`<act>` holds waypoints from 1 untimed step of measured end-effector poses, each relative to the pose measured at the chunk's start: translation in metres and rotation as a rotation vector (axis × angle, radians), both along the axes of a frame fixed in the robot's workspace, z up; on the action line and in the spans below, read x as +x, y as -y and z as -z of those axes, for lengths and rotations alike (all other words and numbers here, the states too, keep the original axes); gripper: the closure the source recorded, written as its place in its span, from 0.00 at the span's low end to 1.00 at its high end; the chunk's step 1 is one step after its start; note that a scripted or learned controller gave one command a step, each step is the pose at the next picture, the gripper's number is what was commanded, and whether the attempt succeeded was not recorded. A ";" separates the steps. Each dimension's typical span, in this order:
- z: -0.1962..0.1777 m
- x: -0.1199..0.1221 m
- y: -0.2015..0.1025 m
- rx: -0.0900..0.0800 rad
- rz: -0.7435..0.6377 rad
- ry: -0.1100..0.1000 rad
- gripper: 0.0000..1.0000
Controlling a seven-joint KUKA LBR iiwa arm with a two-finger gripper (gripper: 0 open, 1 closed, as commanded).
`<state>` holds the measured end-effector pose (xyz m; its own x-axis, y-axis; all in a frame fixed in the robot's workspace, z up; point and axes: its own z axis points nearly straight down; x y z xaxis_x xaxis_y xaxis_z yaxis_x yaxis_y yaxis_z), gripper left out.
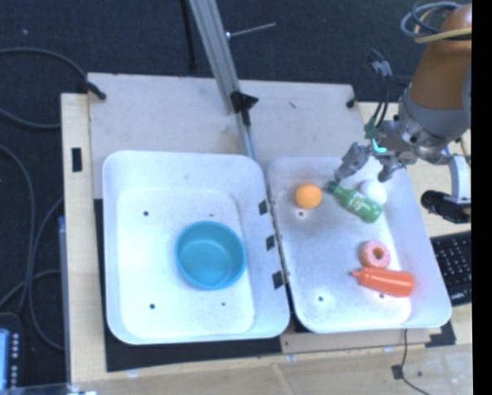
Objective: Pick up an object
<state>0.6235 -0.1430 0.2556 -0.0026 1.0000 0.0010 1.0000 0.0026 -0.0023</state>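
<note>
I take the right bin point(423, 299) as my landmark and work from its near edge outward. Closest to the camera, along the bin's near right part, an orange carrot-shaped toy point(384, 281) lies on its side. Touching it on the far side sits a pink doughnut point(375, 255) with a pale ring of icing. Farther in, toward the bin's left wall, an orange ball point(308, 196) rests alone on the white floor, near a small dark hole. Beside the ball, toward the bin's far right, a green bottle point(355, 203) lies tilted on its side, and a white ball point(373, 192) touches the bottle's far end.

My gripper point(369, 164) hangs over the bin's far right part, just above the bottle and the white ball. My two fingers stand spread apart, one on either side of that pair, with nothing clamped between them. My grey wrist and orange band rise beyond the bin's right rim.

To the left of the right bin, the left bin point(127, 212) holds a blue bowl point(210, 255), upright, near its middle.
</note>
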 end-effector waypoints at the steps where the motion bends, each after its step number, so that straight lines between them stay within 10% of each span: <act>1: -0.002 0.001 0.000 -0.001 0.000 0.005 0.00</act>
<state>0.6245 -0.1430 0.2581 -0.0030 1.0000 0.0004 1.0000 0.0030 0.0025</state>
